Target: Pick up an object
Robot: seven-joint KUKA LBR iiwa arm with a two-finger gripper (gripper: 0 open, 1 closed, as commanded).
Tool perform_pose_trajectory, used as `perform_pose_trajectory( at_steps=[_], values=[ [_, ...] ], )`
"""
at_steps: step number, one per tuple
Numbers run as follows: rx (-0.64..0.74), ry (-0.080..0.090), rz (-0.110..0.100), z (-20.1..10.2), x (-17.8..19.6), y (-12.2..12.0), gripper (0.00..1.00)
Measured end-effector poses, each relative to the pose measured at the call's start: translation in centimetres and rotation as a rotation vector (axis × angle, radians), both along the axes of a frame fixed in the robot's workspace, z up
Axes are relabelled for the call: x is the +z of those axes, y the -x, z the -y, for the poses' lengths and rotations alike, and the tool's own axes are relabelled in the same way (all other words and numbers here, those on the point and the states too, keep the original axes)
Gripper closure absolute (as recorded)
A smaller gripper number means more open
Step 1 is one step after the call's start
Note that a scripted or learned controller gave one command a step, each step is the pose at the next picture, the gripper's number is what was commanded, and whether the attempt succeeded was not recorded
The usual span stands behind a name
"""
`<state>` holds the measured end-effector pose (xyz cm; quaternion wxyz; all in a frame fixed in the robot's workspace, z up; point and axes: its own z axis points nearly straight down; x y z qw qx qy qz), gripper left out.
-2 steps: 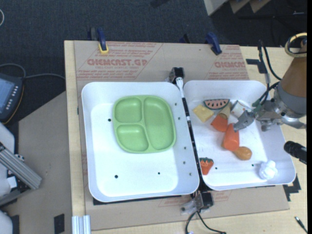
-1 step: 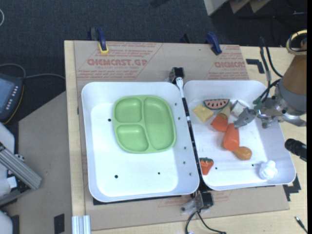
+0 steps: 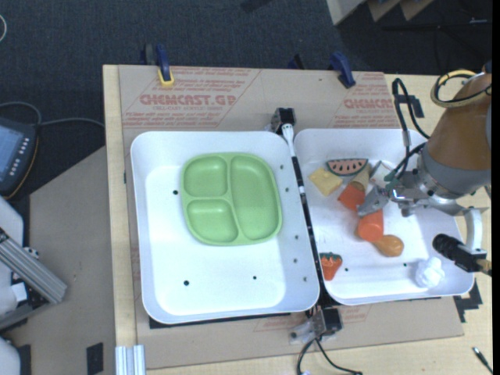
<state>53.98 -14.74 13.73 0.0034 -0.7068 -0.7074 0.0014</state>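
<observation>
Pincer (image 3: 380, 198) work comes first: it sits low in the right bin (image 3: 457, 143), its dark fingers at the upper edge of a cluster of toy food, but how far they are spread cannot be told from this slanted view, and nothing shows clearly between them. The nearest candidate is the orange-red piece (image 3: 351, 196) just left of the fingertips, touching or nearly touching them. Just below lies an orange block (image 3: 371, 225), and beside that a tan rounded piece (image 3: 390, 245).

To do this step well, the arm would likely need to centre on one item, not the gap between two, since the pieces crowd each other and a closing grip could push them apart instead of catching one.

Farther out, a yellow wedge (image 3: 325, 181) and a watermelon slice (image 3: 346, 166) lie toward the bin's upper left, a small strawberry (image 3: 331, 264) near its lower left corner, and a white crumpled object (image 3: 427, 273) at lower right. The left bin (image 3: 156, 272) holds a green divided plate (image 3: 232, 198).
</observation>
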Motion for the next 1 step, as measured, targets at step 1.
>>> perform_pose_trajectory(
  at_steps=[1],
  values=[
    [-0.001, 0.000, 0.001, -0.10, -5.32, 0.08, 0.00]
  ],
)
